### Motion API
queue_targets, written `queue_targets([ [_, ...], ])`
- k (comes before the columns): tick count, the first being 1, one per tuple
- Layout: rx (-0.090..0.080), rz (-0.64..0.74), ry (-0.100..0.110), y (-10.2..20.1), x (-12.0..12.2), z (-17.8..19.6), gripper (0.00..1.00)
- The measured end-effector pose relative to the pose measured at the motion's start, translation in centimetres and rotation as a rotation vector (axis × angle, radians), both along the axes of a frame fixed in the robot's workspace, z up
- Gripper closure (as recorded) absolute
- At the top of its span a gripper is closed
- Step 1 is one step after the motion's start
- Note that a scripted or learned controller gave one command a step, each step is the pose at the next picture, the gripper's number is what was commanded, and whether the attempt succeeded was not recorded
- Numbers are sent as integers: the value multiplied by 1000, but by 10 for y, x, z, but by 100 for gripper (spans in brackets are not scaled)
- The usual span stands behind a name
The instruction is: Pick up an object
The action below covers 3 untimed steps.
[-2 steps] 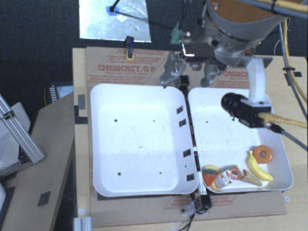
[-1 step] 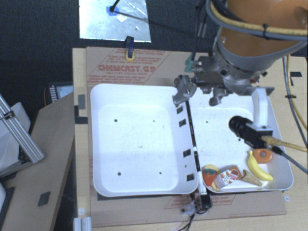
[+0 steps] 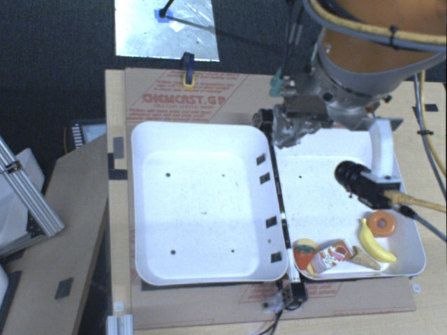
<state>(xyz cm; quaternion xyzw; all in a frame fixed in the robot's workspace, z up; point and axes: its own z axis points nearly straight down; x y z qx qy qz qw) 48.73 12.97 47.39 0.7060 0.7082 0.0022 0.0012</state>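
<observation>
The right bin (image 3: pixel 318 194) holds a small heap of toy food in its near right corner: a yellow banana (image 3: pixel 374 243), an orange ring-shaped donut (image 3: pixel 381 223), a red and orange fruit (image 3: pixel 305 254), a small printed packet (image 3: pixel 332 255) and a brown cone (image 3: pixel 364 259). My gripper (image 3: pixel 292 129) hangs over the far left corner of the right bin, close to the divider between the bins and well away from the heap. Nothing shows in its grasp. A black cylinder (image 3: pixel 355 179) fixed to the arm juts out over the bin's middle right.
The left bin (image 3: pixel 202 208) sits beside the right one on brown cardboard (image 3: pixel 185 98). The big grey and orange arm (image 3: pixel 377 33) covers the upper right. A metal sheet (image 3: pixel 166 18) lies beyond the bench, and a yellow and blue clamp (image 3: pixel 188 70) stands at the cardboard's far edge.
</observation>
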Motion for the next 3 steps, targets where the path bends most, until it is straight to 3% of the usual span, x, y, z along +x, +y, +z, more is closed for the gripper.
queue_targets([
  [1,-5,-2,17,19,-2,-154,100],
  [2,0,-4,-3,25,66,-118,100],
  [3,-3,-12,5,-70,-3,-116,100],
])
